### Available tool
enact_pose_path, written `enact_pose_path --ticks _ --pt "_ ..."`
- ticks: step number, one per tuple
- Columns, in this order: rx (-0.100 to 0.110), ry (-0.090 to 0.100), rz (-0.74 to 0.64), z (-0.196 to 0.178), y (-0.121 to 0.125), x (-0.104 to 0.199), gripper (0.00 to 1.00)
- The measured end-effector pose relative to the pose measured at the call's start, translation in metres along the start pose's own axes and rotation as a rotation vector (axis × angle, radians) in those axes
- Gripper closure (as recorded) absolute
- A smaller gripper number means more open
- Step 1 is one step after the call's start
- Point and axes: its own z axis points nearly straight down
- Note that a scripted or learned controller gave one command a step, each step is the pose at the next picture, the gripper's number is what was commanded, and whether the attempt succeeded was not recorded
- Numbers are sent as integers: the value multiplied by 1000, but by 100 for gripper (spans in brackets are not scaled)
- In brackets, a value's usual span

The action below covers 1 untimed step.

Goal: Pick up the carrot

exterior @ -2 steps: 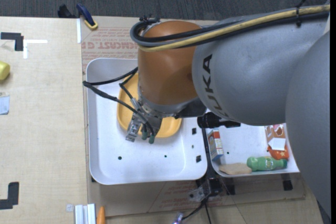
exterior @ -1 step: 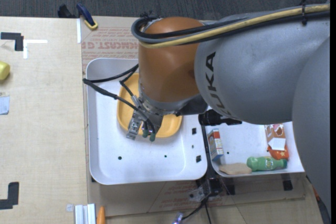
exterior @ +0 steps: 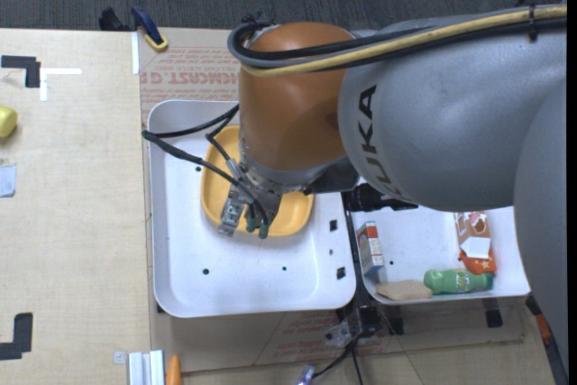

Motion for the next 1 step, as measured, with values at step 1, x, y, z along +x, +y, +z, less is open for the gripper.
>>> enact_pose_path --ticks 1 --pt "1 -2 -3 -9 1 -1 100"
